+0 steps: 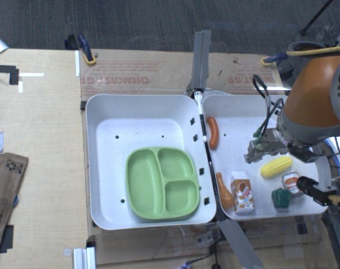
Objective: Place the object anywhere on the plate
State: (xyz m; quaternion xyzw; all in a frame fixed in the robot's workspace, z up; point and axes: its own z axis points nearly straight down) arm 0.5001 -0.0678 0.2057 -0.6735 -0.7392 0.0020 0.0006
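Green plate (pixel 161 182), three compartments, sits in the left bin (pixel 97 150), lower centre of the frame, nothing on it. Right bin (pixel 237 102) holds the loose items. Hot dog (pixel 213 132) lies near the divider, upper left part of that bin. Orange carrot-shaped piece (pixel 224 190) lies lower down, close to the divider, with a small carton (pixel 242 193) just beside it on the right. Yellow corn cob (pixel 276 165) rests right of centre in the bin, tilted. Below it to the right, a small can (pixel 291 182) and a dark green piece (pixel 280 198), near each other at the bin's lower right.

My gripper (pixel 258 150) hangs over the right bin, just left of the corn, tip low toward the bin floor. From this angle I cannot tell whether it is open or closed, and I see nothing held in it. My arm's orange band (pixel 315 91) shows at the right edge of the frame.

Desk (pixel 35 122) is pale wood on the left; brown cardboard (pixel 136 72) lies behind the bins.
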